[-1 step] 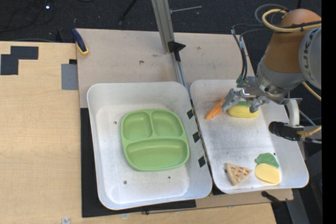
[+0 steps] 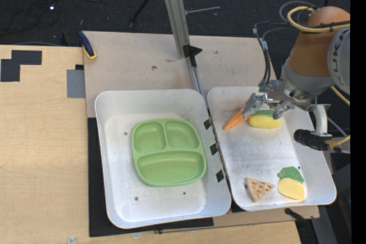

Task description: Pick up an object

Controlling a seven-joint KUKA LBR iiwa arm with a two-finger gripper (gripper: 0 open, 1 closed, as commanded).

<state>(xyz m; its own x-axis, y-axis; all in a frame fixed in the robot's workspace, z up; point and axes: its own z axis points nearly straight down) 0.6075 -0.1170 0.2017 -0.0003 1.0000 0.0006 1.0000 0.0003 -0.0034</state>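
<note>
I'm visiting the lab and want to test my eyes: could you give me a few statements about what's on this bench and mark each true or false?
1. The green divided plate lies in the left bin. True.
2. The pizza slice toy sits on the green plate. False: it lies in the right bin, near its front edge.
3. The gripper hangs over the right bin, close above the yellow corn toy. True.
4. The orange carrot toy lies beside the corn, on its left. True.
5. The yellow fruit with a green leaf lies at the back of the left bin. False: it lies beside the pizza slice.
</note>
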